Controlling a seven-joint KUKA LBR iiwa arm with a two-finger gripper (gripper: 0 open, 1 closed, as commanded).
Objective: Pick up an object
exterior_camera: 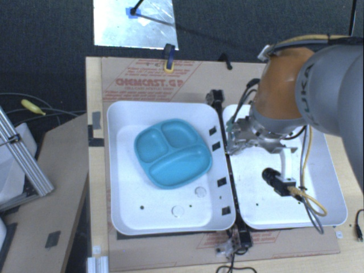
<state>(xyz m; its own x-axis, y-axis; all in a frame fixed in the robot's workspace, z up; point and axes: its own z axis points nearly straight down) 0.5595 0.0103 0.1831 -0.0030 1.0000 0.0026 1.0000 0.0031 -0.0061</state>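
Pincer over right bin, hidden by wrist; grip state unclear.

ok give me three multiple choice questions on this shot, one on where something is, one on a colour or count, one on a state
1. Where does the divided plate lie?
A. in the left bin
B. in the right bin
C. on the cardboard behind the bins

2. How many compartments does the plate have?
A. two
B. three
C. five

3. How does the plate sit?
A. leaning on the bin wall
B. face down
C. flat, open side up

Answers:
1 A, it rests on the left bin's floor.
2 B, two small sections sit above one large one.
3 C, its ridges and hollows face the camera.
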